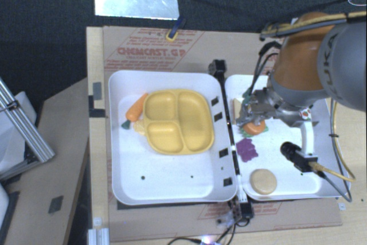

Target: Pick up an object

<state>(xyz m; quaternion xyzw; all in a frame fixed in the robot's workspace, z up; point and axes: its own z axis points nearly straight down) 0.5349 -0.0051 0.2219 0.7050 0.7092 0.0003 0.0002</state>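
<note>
Camera view puts a small orange toy (256,128) directly under the gripper (253,118), in the right bin (321,186); its long axis seems to run left-right, though it is half hidden. Grip state can't be told. Best to close across its short width. Purple grapes (247,149) lie just below.
</note>
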